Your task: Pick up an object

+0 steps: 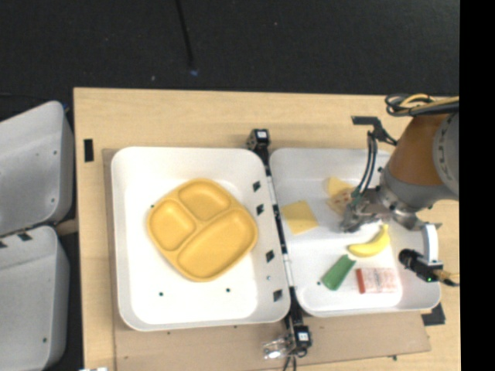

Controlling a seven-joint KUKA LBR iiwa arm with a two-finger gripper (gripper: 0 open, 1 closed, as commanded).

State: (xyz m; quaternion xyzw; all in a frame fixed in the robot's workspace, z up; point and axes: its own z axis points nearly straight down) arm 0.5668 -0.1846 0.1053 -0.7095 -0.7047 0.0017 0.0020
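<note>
The arm (421, 165) reaches in from the right, its orange band over the right bin (309, 300) and its wrist bent down toward the bin floor. The gripper (354, 216) hangs low in the middle of that bin, just above the banana (370, 243) and beside a pale yellow wedge (338, 188) (part of it is hidden by the gripper's dark body). Whether the gripper is spread or pressed together, I cannot tell; nothing can be seen pinched in it.

In the same bin lie a yellow square (299, 216) near the left wall, a green block (338, 272) near the front edge, and a red-and-white packet (378, 279) just right of it. The left bin (131, 284) holds a yellow divided plate (203, 229).
</note>
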